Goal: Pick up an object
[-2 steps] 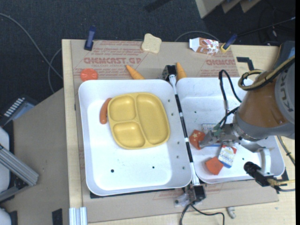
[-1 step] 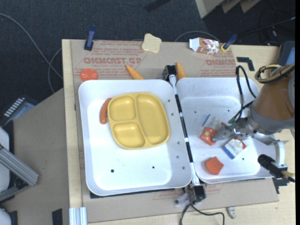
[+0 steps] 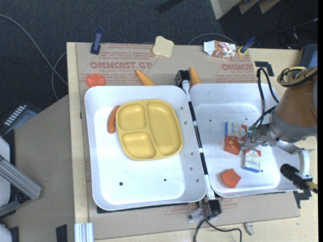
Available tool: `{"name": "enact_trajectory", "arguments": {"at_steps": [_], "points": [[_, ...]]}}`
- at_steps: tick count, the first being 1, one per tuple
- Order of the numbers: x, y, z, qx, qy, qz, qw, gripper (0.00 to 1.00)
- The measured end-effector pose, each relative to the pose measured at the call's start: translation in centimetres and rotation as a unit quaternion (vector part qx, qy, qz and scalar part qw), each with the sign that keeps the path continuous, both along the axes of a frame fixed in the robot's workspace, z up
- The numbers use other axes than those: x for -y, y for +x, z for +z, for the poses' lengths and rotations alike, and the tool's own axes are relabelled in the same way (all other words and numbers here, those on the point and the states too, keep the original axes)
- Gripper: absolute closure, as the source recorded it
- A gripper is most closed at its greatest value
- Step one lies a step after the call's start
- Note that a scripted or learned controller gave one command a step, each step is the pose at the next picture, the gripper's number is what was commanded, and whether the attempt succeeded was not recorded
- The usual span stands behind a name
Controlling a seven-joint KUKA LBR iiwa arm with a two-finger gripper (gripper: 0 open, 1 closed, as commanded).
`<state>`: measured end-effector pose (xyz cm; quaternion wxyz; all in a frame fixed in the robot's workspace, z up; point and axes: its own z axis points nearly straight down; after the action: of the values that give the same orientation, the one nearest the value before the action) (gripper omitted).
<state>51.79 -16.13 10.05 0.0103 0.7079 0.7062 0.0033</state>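
In the right bin, a red block lies beside a small blue and white carton. A white and red carton rests nearer the front, and an orange-red block sits by the front wall. My gripper is low over this bin, just right of the red block and above the white and red carton. Its tip is dark and partly lost against the objects. The left bin holds a yellow divided plate with a red sausage at its left side.
Behind the bins on the cardboard lie a bread slice, a carrot, an orange disc, a blue clip and a crumpled wrapper. A black cable loops over the right bin's far corner.
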Motion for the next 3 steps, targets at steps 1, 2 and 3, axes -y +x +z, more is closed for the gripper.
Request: {"name": "enact_trajectory", "arguments": {"at_steps": [1,2,3], "points": [[0.0,0.0,0.0,0.000,0.0001,0.000,1.0000,0.00],[-5.4,4.1,-1.6,-0.009,0.0051,0.002,0.9999,0.00],[-5.4,4.2,-0.6,-0.008,0.0043,0.002,1.0000,1.00]]}}
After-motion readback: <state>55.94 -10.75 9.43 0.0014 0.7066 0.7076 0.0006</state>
